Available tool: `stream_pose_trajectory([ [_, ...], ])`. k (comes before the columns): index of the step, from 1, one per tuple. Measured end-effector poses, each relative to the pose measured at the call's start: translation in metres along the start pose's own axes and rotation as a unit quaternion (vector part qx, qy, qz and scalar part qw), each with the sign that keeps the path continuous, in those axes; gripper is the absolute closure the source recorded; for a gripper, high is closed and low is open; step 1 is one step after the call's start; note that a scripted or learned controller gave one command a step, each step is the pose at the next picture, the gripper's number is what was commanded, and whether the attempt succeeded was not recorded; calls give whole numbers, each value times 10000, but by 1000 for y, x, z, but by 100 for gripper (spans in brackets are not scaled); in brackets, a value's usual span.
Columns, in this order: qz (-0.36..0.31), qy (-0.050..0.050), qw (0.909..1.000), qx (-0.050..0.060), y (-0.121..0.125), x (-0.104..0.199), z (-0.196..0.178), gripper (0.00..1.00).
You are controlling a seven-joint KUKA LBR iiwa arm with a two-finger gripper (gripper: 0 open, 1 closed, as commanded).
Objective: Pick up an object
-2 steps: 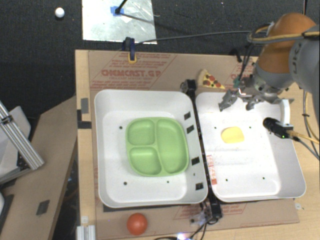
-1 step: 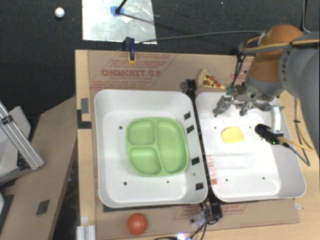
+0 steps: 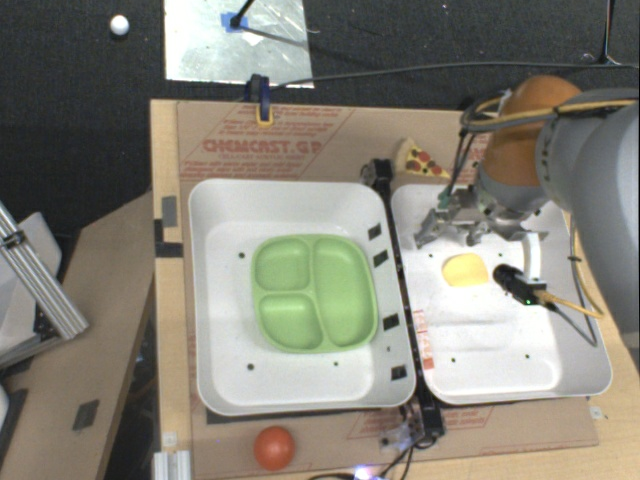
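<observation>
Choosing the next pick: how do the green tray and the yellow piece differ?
The green tray lies in the left bin; the yellow piece lies in the right bin, beside the gripper. The tray is far larger. It has three compartments; the piece is a plain rounded lump. Both lie flat on white floors.

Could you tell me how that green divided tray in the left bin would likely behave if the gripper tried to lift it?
The green divided tray looks like moulded plastic, so probably stiff and light for its size. It lies flat on the floor of the left bin, so rolling or tipping seems unlikely. Its wide, low, rounded rim may give the gripper little to pinch, and it looks smooth, possibly slippery.
</observation>
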State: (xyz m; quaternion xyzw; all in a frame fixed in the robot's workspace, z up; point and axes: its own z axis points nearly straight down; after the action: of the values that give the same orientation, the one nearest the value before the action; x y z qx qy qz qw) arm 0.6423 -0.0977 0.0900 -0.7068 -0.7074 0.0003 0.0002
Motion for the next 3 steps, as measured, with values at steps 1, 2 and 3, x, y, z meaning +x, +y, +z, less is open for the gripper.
stream_pose_trajectory([
  [1, 4, -2, 10000, -24, 1, 0, -14, 100],
  [2, -22, -3, 10000, -41, 11, 5, -73, 100],
  [3, -27, -3, 10000, -49, 11, 10, -138, 100],
])
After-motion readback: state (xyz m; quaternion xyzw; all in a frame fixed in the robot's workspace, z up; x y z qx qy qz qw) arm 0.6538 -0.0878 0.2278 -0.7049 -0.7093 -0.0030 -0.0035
